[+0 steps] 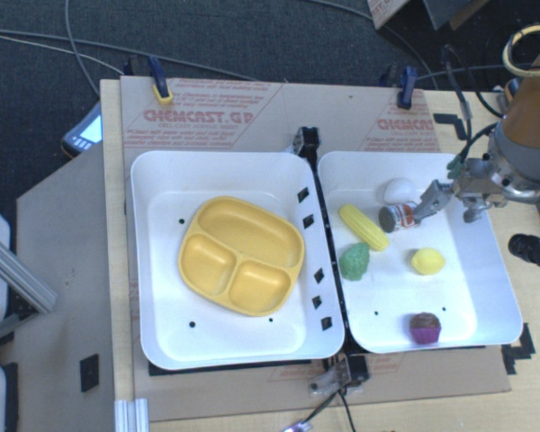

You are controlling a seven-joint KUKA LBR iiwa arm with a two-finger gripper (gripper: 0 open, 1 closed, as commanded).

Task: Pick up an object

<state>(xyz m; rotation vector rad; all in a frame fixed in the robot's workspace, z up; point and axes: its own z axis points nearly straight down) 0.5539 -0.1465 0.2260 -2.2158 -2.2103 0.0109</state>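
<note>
Fingers (425,203) reach into the right bin (486,268), tips close together at a small can (398,215); can't tell if they grip it. White ball (399,190) just above the tips, corn (363,226) left, lemon (427,261) below, broccoli (355,261) lower left. Yellow plate (241,255) far left.

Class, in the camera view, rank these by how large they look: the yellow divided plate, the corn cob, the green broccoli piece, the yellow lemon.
1. yellow divided plate, by far the largest
2. corn cob
3. green broccoli piece and yellow lemon: too alike to rank
</note>
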